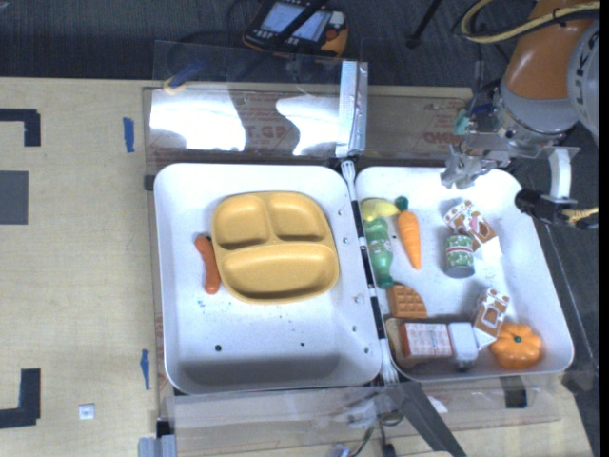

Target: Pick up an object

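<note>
Bins are being shown side by side on the bench, the left bin (181,331) being occupied by a yellow divided plate (274,246) with an orange sausage-like piece (207,263) lying just beside the plate's left edge. The right bin (547,284) is being crowded with small toy foods: an orange carrot (409,238) lying lengthwise near the top, a yellow-and-green piece (378,225) and a green bottle (381,255) pressed against the wall between the bins, a waffle (408,302) below them, a brown packet (428,341) along the lower wall, an orange pumpkin (517,346) in the lower right corner with a small carton (491,312) just beside it, and a small can (460,253) touching a patterned box (468,222) near the middle. The gripper (468,168) is being held over the upper rim of the right bin, above and apart from the patterned box, on the arm (552,74) reaching in from the right. Nothing is being seen between its fingers; how far apart they are set cannot be told from this angle.
</note>
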Tool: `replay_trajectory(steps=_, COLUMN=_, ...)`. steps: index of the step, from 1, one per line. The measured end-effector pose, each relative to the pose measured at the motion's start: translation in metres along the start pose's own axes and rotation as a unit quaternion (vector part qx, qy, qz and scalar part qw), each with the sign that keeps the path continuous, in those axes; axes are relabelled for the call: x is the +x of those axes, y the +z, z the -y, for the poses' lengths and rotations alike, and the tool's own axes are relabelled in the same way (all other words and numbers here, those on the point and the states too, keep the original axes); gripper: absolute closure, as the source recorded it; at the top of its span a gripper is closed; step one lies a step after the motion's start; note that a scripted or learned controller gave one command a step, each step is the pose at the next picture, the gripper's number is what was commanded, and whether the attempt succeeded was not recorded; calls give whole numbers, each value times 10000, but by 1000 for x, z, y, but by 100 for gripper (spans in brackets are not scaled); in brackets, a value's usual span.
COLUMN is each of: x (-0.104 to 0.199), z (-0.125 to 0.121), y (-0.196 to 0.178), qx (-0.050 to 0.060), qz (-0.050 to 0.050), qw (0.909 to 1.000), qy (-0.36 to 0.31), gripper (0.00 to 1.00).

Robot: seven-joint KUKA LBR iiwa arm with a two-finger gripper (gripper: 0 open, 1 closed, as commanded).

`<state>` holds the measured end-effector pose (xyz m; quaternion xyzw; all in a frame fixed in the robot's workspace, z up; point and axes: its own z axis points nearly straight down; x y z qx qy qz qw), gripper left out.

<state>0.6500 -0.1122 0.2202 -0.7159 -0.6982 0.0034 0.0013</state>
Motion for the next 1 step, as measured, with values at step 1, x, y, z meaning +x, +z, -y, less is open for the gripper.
replay_trajectory(steps=1, x=1, z=0, y=-6, qx=17, qz=8, qw=10000, qy=-11, gripper=100)
